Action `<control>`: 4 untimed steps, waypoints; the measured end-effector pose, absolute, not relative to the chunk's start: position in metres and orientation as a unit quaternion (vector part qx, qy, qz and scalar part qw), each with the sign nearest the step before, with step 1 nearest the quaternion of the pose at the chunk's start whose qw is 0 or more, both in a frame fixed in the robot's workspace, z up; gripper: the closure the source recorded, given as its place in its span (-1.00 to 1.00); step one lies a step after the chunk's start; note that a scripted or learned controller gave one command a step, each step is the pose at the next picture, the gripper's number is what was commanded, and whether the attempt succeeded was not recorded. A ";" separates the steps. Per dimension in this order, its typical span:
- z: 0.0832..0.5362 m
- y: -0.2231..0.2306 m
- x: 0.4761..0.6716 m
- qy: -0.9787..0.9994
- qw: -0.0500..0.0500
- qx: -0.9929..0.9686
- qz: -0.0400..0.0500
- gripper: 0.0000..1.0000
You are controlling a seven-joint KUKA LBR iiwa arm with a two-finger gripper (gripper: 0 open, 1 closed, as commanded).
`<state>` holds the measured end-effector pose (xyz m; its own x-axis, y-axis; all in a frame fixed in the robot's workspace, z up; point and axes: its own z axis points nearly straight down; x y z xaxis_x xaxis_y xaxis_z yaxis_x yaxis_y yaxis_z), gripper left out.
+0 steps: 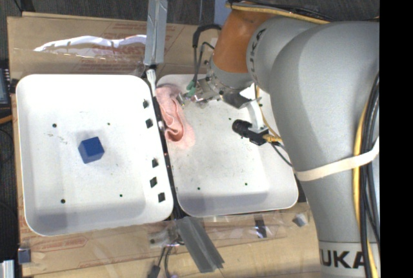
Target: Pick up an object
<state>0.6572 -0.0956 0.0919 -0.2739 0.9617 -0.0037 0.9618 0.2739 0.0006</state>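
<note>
Hovering: end effector [188, 95] beside soft pink cloth [174, 117] in right white bin [219, 199] | grip unclear | small blue cube [91, 149] sat in left white bin [39, 206]

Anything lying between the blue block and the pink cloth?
Bare white floor of the left bin, then the divider, separate the blue block from the pink cloth.

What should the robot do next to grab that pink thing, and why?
Probably nudge the pincer a little further toward the dividing wall and lower it onto the pink cloth. The cloth lies crumpled against the left wall of the right bin, and the pincer sits just at its upper right edge, not over its middle. Whether it already touches the cloth is too hard to tell.
</note>
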 end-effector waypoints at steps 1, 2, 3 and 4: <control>0.129 -0.160 0.629 0.764 0.000 0.645 -0.001 -1.00; 0.090 -0.105 0.645 0.776 -0.002 0.630 -0.002 -1.00; 0.091 -0.098 0.584 0.798 -0.001 0.602 -0.002 -1.00; 0.191 -0.085 0.548 0.776 -0.001 0.631 -0.001 -1.00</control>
<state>0.5484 -0.0847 0.1907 -0.2048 0.9788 0.0006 0.9788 0.2048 -0.0032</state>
